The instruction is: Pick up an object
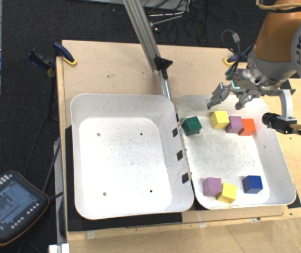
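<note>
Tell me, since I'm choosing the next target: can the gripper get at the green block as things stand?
Probably yes. The green block sits alone near the right bin's left wall, apart from the yellow block. The gripper hangs above the bin's far end with nothing between. The nearby wall might crowd one finger.

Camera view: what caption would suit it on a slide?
Gripper open above the right bin, near a yellow cube among seven coloured blocks.
</note>
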Tool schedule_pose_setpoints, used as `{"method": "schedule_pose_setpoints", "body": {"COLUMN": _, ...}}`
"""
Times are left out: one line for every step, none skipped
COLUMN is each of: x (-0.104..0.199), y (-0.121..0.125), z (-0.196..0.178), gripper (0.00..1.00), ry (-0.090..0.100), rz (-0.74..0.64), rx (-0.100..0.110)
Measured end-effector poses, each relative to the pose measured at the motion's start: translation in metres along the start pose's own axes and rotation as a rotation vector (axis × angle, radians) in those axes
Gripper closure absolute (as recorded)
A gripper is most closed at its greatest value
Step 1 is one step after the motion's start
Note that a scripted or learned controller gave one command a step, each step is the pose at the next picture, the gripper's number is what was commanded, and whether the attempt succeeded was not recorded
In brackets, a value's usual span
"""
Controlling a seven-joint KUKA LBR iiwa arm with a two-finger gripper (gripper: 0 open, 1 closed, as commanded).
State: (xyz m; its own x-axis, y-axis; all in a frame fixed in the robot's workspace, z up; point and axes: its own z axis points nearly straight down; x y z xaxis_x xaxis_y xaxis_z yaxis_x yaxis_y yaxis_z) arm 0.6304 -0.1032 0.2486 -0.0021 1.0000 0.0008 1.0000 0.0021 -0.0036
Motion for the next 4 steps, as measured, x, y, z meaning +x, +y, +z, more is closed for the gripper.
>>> {"method": "schedule_pose_setpoints", "body": {"x": 0.0, "y": 0.001, "z": -0.002, "gripper": 0.0, "ry": -0.001, "rz": 0.0, "rx": -0.004}}
{"method": "schedule_pose_setpoints", "body": {"x": 0.002, "y": 0.006, "z": 0.043, "gripper": 0.0, "ry": -0.001, "rz": -0.001, "rx": 0.001}}
{"method": "schedule_pose_setpoints", "body": {"x": -0.002, "y": 0.008, "z": 0.106, "gripper": 0.0, "ry": -0.001, "rz": 0.003, "rx": 0.003}}
{"method": "schedule_pose_setpoints", "body": {"x": -0.003, "y": 0.015, "z": 0.123, "gripper": 0.0, "ry": -0.005, "rz": 0.002, "rx": -0.026}}
